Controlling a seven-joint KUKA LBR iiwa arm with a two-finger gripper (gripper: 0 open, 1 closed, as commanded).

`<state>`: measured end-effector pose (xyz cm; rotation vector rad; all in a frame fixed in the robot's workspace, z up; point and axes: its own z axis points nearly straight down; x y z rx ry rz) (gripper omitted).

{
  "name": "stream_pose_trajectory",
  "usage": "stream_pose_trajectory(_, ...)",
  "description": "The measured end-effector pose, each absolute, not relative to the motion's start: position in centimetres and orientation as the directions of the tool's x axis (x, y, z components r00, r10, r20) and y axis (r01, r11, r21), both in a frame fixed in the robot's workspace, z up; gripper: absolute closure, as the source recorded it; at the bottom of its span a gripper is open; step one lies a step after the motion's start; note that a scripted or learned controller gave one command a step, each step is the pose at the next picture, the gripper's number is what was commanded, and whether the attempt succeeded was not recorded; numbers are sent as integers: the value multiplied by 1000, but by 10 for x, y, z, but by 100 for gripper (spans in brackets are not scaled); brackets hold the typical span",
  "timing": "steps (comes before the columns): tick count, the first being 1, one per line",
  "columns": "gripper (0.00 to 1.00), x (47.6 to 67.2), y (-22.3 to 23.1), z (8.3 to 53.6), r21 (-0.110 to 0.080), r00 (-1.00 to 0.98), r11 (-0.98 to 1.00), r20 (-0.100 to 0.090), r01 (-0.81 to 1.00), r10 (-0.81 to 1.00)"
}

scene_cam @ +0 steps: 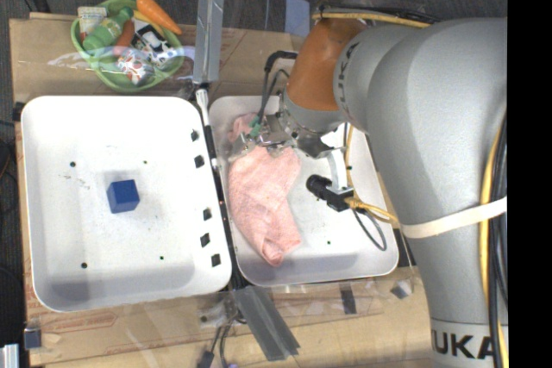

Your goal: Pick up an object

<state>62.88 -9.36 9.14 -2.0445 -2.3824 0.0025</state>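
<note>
My gripper (pixel 263 134) sat low at the pink cloth's (pixel 263 198) upper end, presumably to pinch it; finger state could not be told.

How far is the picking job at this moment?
Done: the arm has reached into the right bin, its pincer at the top end of the pink cloth. In hand: apparently the grasp there. Left: lifting; the cloth lies on the bin floor. The blue cube sits untouched.

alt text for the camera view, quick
The arm's claw is down at the top of a pink cloth in the right bin. A blue cube sits in the left bin; a green bowl stands behind.
</note>
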Motion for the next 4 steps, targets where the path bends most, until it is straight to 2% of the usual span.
stream_pose_trajectory(1, 0, 655, -144, 93, 1, 24, -24, -1, 1000, 1000)
stream_pose_trajectory(2, 0, 656, -91, 91, -5, -51, 51, 2, 999, 999)
stream_pose_trajectory(3, 100, 656, -90, 101, -7, -56, 56, 2, 998, 998)
stream_pose_trajectory(4, 100, 657, -56, 193, 0, -314, 314, -1, 949, 949)
